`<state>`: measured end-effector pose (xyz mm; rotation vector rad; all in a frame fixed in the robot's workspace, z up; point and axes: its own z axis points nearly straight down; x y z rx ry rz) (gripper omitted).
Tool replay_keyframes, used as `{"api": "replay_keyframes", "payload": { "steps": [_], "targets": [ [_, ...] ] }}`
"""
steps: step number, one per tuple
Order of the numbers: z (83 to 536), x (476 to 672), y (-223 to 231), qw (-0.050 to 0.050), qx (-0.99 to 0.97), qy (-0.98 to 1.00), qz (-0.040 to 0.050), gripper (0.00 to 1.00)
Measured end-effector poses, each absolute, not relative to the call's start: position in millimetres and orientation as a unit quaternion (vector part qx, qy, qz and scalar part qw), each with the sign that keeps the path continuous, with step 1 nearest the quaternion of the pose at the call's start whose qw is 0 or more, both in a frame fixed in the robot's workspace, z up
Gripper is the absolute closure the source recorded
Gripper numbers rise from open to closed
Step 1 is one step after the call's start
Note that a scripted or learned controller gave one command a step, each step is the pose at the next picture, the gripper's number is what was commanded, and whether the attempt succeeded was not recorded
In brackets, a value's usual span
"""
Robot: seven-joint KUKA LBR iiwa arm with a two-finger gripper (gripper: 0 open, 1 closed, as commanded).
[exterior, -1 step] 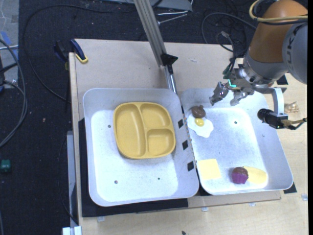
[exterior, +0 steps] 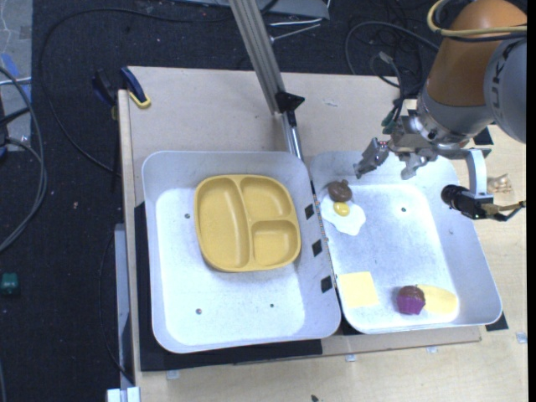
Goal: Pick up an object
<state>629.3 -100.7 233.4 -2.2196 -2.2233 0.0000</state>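
Observation:
The right bin [exterior: 456,241] holds a toy fried egg [exterior: 344,216], a small brown lump [exterior: 339,192] just behind it, a pale yellow square slice [exterior: 358,289], a purple round piece [exterior: 410,300] and a yellow piece [exterior: 440,300] beside it. My gripper [exterior: 388,162] hangs above the bin's far edge, right of the brown lump and apart from it. Its two fingers stand spread, with nothing between them.
A yellow divided plate [exterior: 248,222] lies in the left bin [exterior: 167,249]. A slanted metal pole [exterior: 260,44] rises behind the bins. Between the bins runs a ridge with black clips [exterior: 318,245]. The bench's bare strip [exterior: 218,107] lies behind the bins.

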Motion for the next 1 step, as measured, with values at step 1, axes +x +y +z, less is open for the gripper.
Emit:
{"api": "replay_keyframes", "payload": {
  "steps": [1],
  "targets": [
    [172.2,624.9,-105.7,0.001,-0.707,-0.707,0.0015,0.00]
  ]
}}
